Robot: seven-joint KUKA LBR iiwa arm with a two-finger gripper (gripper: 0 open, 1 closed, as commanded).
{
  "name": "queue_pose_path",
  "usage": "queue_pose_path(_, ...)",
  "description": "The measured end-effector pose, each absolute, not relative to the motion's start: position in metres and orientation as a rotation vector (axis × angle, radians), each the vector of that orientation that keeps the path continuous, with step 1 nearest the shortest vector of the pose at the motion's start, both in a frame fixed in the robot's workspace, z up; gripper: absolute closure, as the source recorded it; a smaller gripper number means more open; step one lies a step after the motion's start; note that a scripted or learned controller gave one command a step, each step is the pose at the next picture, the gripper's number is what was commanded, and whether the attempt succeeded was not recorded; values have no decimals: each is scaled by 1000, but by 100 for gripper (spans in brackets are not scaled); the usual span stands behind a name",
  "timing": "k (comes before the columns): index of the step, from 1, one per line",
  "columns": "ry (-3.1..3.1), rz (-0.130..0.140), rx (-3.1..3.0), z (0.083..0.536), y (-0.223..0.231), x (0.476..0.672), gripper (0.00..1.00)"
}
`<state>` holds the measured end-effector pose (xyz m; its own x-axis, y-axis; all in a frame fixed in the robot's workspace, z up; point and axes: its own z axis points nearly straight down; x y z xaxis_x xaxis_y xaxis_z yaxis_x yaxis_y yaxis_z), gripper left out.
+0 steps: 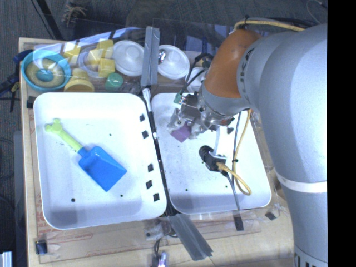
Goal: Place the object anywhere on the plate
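One small purple block (179, 133) sits right under the gripper (183, 125) in the right bin (211, 202) (whether the gripper grips it, I cannot tell); a blue scoop (100, 166) lies in the left bin (61, 204).

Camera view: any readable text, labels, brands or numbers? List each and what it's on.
None readable.
Blue scoop with the green handle in the left bin: no marking visible.
Purple object under the gripper: none visible.
Cups and lids behind the bins: too small to tell.
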<state>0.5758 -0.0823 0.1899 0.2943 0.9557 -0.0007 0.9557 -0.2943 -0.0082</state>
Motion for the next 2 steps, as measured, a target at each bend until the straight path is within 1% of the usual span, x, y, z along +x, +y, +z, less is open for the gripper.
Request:
queue_pose_path(1,-1995,7,-2421,190,-6,520,100)
queue_pose_path(2,-2000,4,-2420,199,23,537,100)
